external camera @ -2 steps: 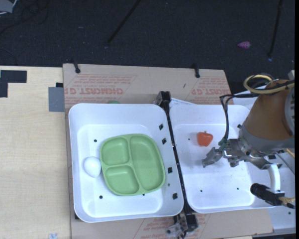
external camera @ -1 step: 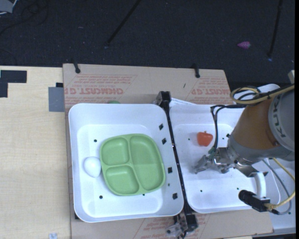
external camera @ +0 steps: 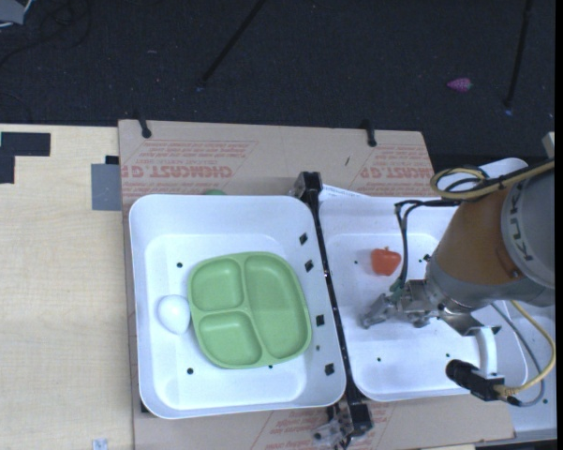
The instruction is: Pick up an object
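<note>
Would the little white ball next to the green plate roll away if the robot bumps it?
Probably. The white ball looks round and smooth, so a nudge could roll it. It touches the green plate, which may stop it that way. It looks light.

Smooth, glossy white plastic bins (external camera: 159, 216); a matt green plastic tray (external camera: 248, 309); pale wood bench (external camera: 47, 289); perhaps cardboard backing (external camera: 262, 157).

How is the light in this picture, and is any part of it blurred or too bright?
In the camera view the light is even and soft; the white bins look bright, almost washed out, so the white ball barely stands out. The green tray and the small red object are clear. The gripper is slightly blurred, and the floor above the bench is dark.
</note>
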Controlling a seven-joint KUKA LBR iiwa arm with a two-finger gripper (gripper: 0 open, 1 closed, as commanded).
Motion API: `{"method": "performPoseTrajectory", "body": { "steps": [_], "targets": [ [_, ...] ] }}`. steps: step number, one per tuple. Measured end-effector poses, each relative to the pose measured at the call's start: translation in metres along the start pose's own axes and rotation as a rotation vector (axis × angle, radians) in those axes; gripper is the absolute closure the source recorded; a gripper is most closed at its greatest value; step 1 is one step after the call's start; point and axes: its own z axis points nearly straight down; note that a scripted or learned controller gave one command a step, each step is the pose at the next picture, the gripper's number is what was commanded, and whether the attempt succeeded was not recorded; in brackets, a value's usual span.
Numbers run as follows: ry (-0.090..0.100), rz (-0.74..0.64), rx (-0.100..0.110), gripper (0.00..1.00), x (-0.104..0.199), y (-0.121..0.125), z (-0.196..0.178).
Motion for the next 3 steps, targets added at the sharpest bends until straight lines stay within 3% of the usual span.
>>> {"method": "performPoseTrajectory", "body": {
  "steps": [1,3],
  "targets": [
    [0.0,0.006,-0.001,1.0,-0.001,0.0,-0.011],
    [-0.002,-0.003,-0.006,1.0,-0.005,0.003,-0.115]
  ]
}}
